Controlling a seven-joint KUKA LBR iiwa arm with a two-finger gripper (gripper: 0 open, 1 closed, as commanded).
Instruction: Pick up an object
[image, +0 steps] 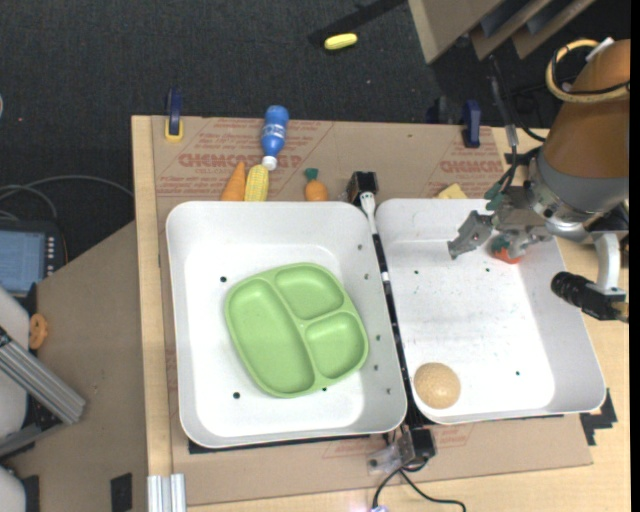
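The right white bin (480, 330) holds a round tan bun-like object (436, 384) in its near left corner. A small red-orange object (508, 254) lies near the bin's far right side. My gripper (490, 243) hangs over the far part of this bin, right above and beside the red-orange object, which is partly hidden by it. The grey arm with its orange band (590, 120) comes in from the upper right.
The left white bin (190, 300) holds a green divided plate (295, 328). Behind the bins on the bench lie a blue bottle (273, 134), a corn cob (257, 182), two carrots (233, 183) and a black object (361, 185).
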